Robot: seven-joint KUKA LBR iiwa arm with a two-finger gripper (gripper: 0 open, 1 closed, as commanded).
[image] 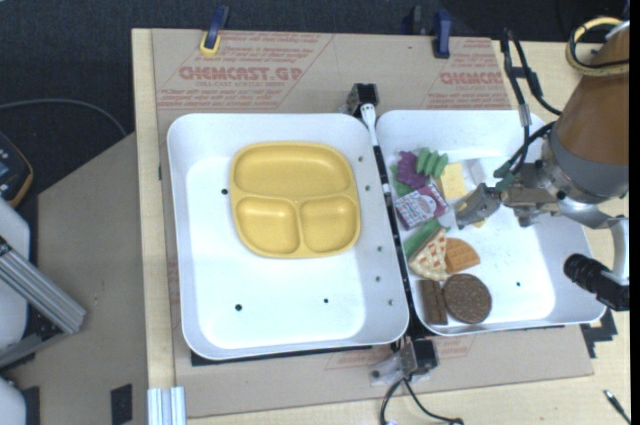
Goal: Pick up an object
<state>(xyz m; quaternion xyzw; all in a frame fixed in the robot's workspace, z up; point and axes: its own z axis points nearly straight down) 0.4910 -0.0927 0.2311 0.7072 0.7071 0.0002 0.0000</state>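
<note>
Nearest, in the right bin (520, 308): round brown cookie (467, 298), beside a dark bar (433, 301). Just beyond, pizza slice (433, 260) touching an orange cracker (461, 255). Further up, small packet (420, 207) with print too small to read, then purple (409, 172) and green (432, 162) pieces and a pale yellow slab (454, 181). Hand (478, 206) hovering low over the pile, just right of the packet; spread of the tips impossible to tell. Left bin (200, 243) carrying a yellow divided plate (296, 197). Farthest, red "CHEMCAST GP" lettering (240, 72) on the surface sheet.
</note>
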